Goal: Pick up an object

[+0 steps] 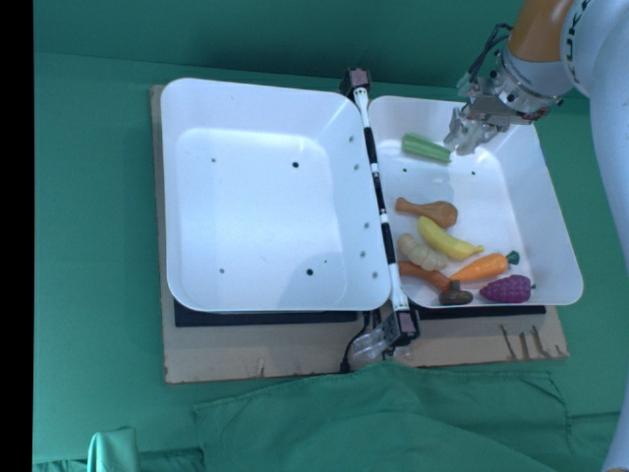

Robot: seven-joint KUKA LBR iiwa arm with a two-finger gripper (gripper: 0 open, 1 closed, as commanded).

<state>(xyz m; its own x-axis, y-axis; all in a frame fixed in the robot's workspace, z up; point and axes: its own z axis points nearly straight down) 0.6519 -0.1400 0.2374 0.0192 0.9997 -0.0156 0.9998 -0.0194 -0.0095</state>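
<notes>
My gripper (466, 138) hangs over the far part of the right bin (536, 197), just right of a green celery stick (426, 148). Nothing shows between its fingers. Toward the near side of that bin lie a brown chicken drumstick (428, 209), a yellow banana (447, 240), a pale knobbly piece (422, 253), an orange carrot (483, 266), a purple bunch of grapes (507, 288), a thin orange piece (424, 274) and a small brown item (455, 295).
The left bin (257, 197) sits beside the right one, split from it by a black-and-white striped bar (378, 197). Both bins rest on a cardboard sheet (265, 362) over green cloth.
</notes>
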